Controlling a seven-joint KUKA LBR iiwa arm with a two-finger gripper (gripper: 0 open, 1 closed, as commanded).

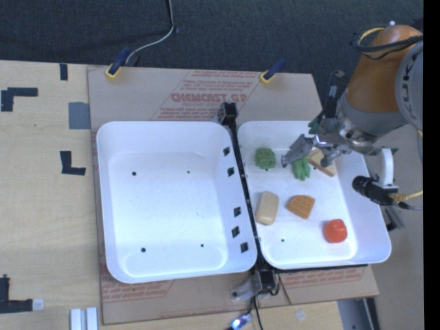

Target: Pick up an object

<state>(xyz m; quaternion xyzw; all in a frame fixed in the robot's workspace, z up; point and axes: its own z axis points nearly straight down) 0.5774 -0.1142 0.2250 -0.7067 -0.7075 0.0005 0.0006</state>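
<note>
Overhead, one slanted look at the bench, read line by line:

Arm: grey with an orange band, reaching in from the right edge of the frame, wrist over the upper part of the right bin [364, 256].
Gripper [311, 155]: low over the bin's upper middle, dark fingers spread apart, nothing seen clamped between them.
Nearest targets: a small green piece [302, 170] just under the fingertips, and a tan-and-white piece [322, 162] partly hidden beside it.
Other objects: green broccoli-like lump [265, 159] to the left; beige block [267, 207], orange wedge [301, 206] and red piece [335, 231] lower in the same bin.
Left bin [110, 143]: bare white floor.
Advice for the step: centre the fingers on one piece alone, descend straight, close fully before lifting; the two crowded pieces risk a glancing, failed grasp.
</note>
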